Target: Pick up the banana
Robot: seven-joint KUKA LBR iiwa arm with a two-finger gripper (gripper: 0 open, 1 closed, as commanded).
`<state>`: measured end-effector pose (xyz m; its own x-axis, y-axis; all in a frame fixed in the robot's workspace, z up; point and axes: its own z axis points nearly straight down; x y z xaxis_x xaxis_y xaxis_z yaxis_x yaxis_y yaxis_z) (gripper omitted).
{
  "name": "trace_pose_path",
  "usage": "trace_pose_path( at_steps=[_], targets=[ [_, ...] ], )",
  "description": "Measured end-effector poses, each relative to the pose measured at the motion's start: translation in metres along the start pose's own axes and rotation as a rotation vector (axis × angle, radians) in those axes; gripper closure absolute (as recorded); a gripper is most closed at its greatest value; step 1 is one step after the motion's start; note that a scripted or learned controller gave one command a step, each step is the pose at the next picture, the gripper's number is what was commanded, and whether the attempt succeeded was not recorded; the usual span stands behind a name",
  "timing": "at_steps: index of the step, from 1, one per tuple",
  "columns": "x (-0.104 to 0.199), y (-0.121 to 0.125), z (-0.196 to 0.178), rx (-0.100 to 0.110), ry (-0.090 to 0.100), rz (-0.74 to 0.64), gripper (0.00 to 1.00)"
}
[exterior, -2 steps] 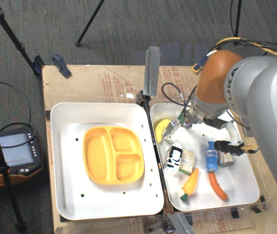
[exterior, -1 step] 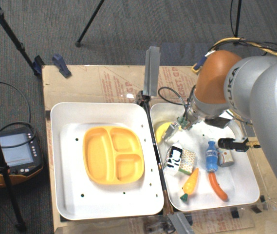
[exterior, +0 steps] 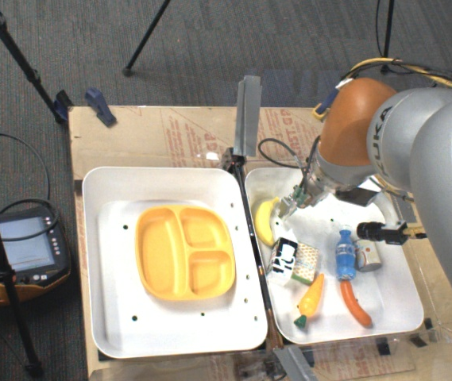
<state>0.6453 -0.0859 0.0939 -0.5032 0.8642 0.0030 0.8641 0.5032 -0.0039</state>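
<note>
Nearest the lens, along the front of the right bin point(exterior: 404, 312), lay a toy carrot point(exterior: 311, 295) and an orange-red pepper-like piece point(exterior: 356, 303), well apart from each other.

From the arm point(exterior: 416, 141), which came in from the right with its orange band above the wrist, the gripper point(exterior: 291, 203) hung low over the back-left part of the right bin. Its tip sat just beside the banana point(exterior: 264, 221), at the fruit's upper right end; whether the fingers were spread or pressed together could not be told from this angle, and nothing could be seen between them. The banana lay on the bin floor against the left wall, curved, running front to back.

Just in front of the banana stood a small black-and-white package point(exterior: 284, 256), with a pale patterned square point(exterior: 306, 262) touching its right side. Further right, a blue bottle point(exterior: 345, 254) lay beside a small can point(exterior: 367, 258).

Across the divider, the left bin point(exterior: 106, 308) held a yellow sectioned plate point(exterior: 185, 251) near its middle. Beyond the bench, at the far left on the floor, sat a control pendant point(exterior: 19, 248) with a lit screen.
</note>
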Motion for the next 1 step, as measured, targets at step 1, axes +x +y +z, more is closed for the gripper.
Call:
trace_pose_path(
  at_steps=[1],
  targets=[
    [-0.0011, -0.0005, -0.0004, 0.0, -0.002, 0.001, 0.0]
  ],
)
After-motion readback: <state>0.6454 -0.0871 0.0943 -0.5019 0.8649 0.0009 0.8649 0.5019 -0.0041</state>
